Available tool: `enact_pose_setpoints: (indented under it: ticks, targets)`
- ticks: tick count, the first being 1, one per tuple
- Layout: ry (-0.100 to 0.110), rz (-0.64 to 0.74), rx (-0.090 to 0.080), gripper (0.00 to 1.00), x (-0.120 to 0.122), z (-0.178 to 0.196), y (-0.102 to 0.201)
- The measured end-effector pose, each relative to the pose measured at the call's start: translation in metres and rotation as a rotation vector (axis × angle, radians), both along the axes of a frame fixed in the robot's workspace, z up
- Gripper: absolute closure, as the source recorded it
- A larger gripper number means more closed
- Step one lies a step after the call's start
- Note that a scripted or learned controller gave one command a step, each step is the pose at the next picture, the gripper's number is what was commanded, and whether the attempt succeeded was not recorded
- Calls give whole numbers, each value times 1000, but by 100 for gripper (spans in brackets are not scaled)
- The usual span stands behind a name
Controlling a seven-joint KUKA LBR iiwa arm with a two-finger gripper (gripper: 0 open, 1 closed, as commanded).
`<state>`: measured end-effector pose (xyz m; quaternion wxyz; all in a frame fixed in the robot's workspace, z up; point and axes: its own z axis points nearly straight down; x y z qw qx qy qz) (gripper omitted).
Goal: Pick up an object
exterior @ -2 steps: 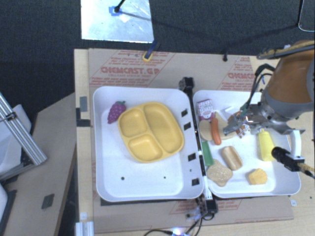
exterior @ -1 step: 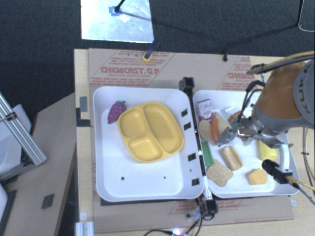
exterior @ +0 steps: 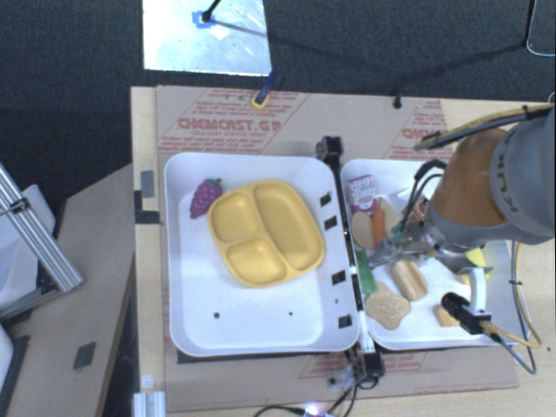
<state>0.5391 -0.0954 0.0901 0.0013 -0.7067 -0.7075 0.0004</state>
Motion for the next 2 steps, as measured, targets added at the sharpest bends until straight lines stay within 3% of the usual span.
enact_pose_setpoints:
  ticks: [1,2]
  targets:
    - [-2,-1,-1,0,0,-6,0]
    - [-4,0,-1,100,1,5,0]
